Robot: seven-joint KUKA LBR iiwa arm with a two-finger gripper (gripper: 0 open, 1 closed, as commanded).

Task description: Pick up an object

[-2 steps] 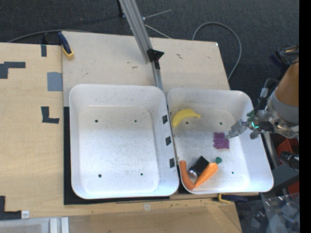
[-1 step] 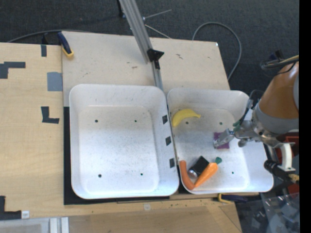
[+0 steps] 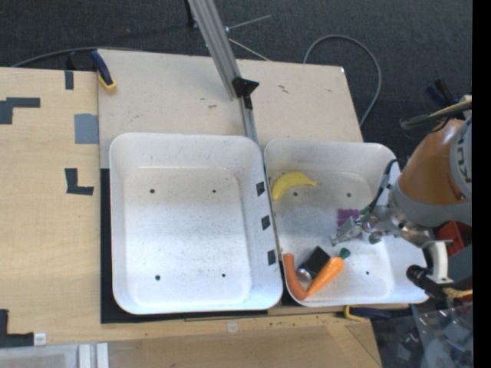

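Orange carrot-shaped toy [image 3: 325,275] lies near the front of the right white bin [image 3: 383,156], touching a small black block [image 3: 314,262] and an orange curved piece [image 3: 291,280]. We judge it light, stiff and smooth, best pinched across its thicker middle. We cannot tell the two-finger gripper's [image 3: 347,236] state; it hovers just above the carrot.

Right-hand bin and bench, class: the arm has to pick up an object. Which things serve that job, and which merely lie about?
Job:
gripper
yellow banana
orange carrot
small black block
purple piece
right bin

Lying about:
left bin
clamp, yellow and blue
grey pole
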